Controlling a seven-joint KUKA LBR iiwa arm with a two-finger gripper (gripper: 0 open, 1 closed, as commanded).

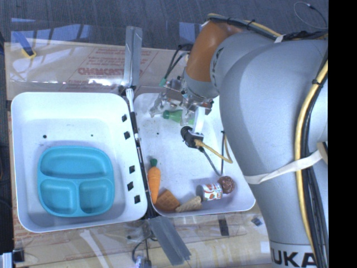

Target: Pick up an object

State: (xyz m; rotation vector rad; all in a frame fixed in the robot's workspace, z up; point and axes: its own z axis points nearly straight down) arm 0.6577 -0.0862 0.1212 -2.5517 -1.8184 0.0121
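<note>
- My end effector (177, 102) is at the far end of the right bin (167, 149), low over its white floor, near the wall between the two bins.
- I cannot tell how the end effector stands, because the metal parts there are small and mixed together in the view.
- A small green thing (173, 115) lies just beside the end effector. I cannot tell if it is touched or what it is; part of it is hidden by my wrist.
- My big grey arm (268, 121) covers the right side of the right bin, so the wall there is hidden.
- A black cable end (188, 137) and a yellow hose hang from my wrist over the middle of the bin.
- At the near end of the right bin lie a carrot (154, 182), a brown wedge (167, 200), and a pale piece (190, 204), close to each other. The wedge and the carrot look touching.
- Near them a small bottle (212, 191) lies on its side, with a dark brown round thing (226, 184) at its end. Its label is too small to read.
- The left bin (67, 116) holds a blue tray (75, 178) with three compartments.
- The tabletop (72, 63) behind the bins has red print that is too blurred to read.
</note>
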